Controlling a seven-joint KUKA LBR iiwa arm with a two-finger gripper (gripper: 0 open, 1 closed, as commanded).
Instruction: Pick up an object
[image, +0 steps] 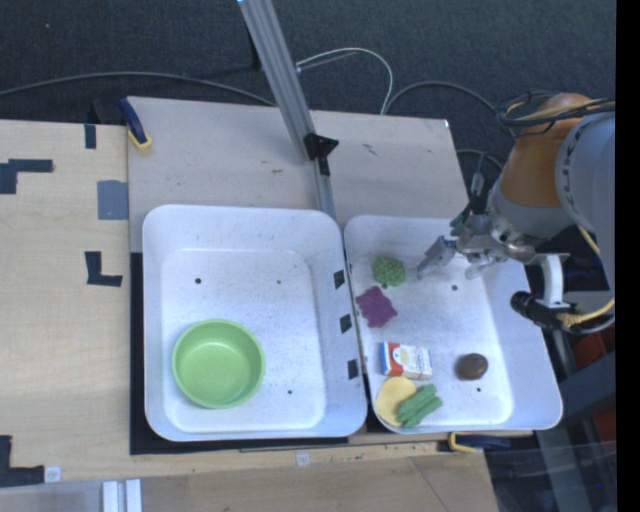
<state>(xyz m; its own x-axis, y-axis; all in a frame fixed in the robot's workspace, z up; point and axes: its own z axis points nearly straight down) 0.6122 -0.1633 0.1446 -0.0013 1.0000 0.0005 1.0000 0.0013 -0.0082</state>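
In the right bin (520, 330) lie a green bumpy ball (389, 270), a purple piece (376, 305), a small white and red carton (404, 359), a brown round item (472, 366), and a green pod (419, 405) resting on a yellow piece (393, 393). My gripper (455, 262) hangs over the bin's upper part, to the right of the green ball. It is open, and nothing sits between its fingers. One finger (432, 259) slants toward the ball but stays apart from it.
The left bin (180, 235) holds a light green bowl (218, 362) at its lower left. A grey metal pole (290, 90) slants down to the gap between the bins. Cables trail across the dark floor behind the bench.
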